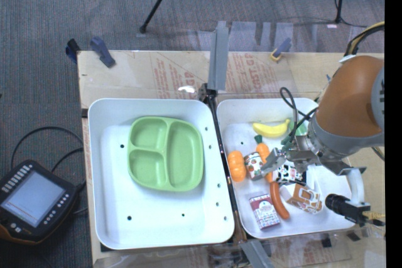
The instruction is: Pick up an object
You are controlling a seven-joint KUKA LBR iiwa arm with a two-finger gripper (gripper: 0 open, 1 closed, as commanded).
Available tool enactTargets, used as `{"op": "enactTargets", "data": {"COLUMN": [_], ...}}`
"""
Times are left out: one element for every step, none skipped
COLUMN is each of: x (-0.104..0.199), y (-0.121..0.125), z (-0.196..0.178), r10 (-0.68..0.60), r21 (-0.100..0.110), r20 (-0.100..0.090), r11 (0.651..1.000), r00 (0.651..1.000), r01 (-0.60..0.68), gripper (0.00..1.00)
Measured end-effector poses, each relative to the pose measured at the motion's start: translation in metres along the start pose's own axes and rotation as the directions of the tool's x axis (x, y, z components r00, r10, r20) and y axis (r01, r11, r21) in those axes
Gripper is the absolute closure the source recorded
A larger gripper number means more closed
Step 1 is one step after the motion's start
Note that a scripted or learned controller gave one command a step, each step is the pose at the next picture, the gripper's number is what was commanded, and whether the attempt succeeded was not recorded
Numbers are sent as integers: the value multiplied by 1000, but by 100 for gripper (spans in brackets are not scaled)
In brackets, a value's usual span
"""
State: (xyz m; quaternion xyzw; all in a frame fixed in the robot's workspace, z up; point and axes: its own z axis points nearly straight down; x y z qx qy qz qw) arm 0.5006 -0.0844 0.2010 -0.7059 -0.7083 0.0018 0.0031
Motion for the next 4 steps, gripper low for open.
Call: {"op": "enactTargets", "data": {"x": [0,-7,-6,30], "y": [34,64,65,34], "z": [90,98,89,15], "r10": [80,-179,-174,-73], "r21": [-25,-32,-35,-2], "r20": [3,15,10,1], "r11": [996,983,984,997], "r00": [997,984,985,997], "r01": [-80,179,174,73], "gripper": [0,0,100,100]}}
